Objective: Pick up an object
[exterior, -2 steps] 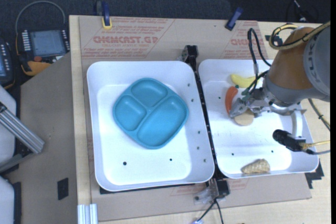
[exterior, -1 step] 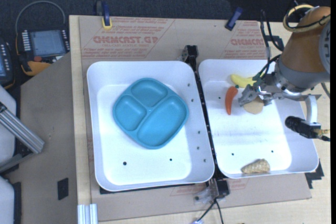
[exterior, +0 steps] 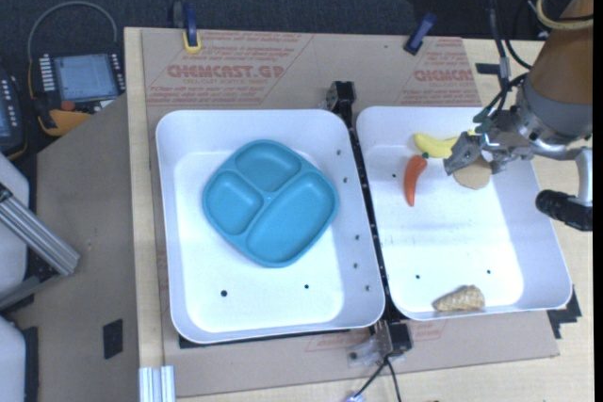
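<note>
Dark grey carpet all around, and on it a bench covered with brown cardboard, bearing two shallow white bins side by side.

Left bin: holding one blue divided plate, lying flat near the middle.

Right bin: holding four small things. Near the far wall, a yellow banana. Just beside it and a little nearer, an orange-red carrot-like piece. To the right of these two, a tan rounded lump. Well apart from all of them, close to the near rim, a second tan piece.

Arm reaching in from the right, with the gripper low over the far right part of the right bin, directly above the tan rounded lump and seemingly touching or nearly touching its top. Very near the banana end too. State of the gripper, apart or together: impossible to tell from this slanted view, because of dark metal parts overlapping the lump. No proof of a hold.

Step in hand, as a judgement: the approach or the closing phase of a grasp, with the tan rounded lump as the likely target.

Needed for the next move: a firm closing around the lump, then a straight lift. Care required with the banana so near, easy to push aside. Also some risk of slipping, given the round shape of the lump.
</note>
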`<state>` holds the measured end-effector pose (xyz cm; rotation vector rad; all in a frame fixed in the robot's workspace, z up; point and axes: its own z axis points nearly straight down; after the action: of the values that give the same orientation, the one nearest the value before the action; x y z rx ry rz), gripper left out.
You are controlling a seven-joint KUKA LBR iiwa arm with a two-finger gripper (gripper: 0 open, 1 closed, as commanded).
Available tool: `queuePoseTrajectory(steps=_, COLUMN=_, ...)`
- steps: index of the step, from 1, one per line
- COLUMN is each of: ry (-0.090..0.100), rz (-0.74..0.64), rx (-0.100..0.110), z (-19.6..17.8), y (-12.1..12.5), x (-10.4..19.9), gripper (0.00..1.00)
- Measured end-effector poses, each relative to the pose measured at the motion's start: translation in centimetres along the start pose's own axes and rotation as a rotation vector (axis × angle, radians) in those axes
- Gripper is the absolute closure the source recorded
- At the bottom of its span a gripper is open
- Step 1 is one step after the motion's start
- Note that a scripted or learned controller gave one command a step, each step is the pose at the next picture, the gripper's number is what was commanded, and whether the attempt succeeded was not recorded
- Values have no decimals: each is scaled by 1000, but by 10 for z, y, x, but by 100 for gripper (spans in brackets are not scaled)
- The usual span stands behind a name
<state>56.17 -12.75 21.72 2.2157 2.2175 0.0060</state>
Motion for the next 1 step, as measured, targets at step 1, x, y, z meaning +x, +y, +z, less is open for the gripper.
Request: queuePoseTrajectory(steps=1, ry=0, rz=-1, rx=-1, z=-64, y=1, x=3, gripper=100)
